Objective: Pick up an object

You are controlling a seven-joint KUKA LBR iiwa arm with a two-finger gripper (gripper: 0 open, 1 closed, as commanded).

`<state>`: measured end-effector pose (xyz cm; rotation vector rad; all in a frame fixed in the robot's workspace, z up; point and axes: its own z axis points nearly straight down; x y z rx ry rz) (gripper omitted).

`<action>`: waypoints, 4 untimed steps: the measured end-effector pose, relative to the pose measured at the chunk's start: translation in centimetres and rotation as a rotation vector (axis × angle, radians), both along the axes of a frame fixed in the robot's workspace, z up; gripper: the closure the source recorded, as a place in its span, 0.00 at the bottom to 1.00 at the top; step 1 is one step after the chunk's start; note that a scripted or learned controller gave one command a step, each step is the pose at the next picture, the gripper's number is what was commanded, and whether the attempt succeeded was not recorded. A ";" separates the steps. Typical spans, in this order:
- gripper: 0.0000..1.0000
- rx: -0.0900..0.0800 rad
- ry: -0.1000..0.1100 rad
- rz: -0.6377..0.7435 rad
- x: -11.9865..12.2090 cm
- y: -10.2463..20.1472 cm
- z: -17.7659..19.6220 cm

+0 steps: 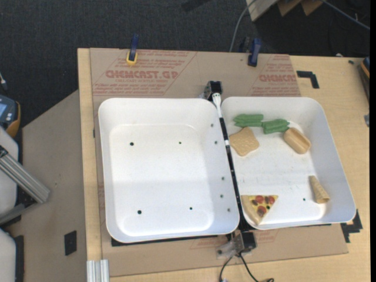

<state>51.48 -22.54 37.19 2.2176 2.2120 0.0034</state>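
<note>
The right bin [329, 128] holds several toy food pieces. Two green pieces lie near its back: one [248, 120] to the left and one [275, 125] beside it. A tan bread slice [244, 141] rests against the left wall. A tan bread roll [296, 140] lies to the right of the green pieces. A pizza slice [260, 205] sits at the front left corner. A small tan wedge [319, 189] lies near the front right.
The left bin [158, 163] sits beside the right one on a cardboard sheet [176, 69]. Clamps stand at the back edge, one yellow and blue [133, 51], one blue [254, 51]. A clip and cable [238, 248] sit at the front between the bins.
</note>
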 end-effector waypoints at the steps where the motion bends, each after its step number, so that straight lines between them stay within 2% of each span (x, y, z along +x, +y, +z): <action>1: 0.00 0.003 0.000 0.008 -3.6 6.3 5.3; 4: 0.00 0.003 0.006 0.003 -3.5 6.0 4.9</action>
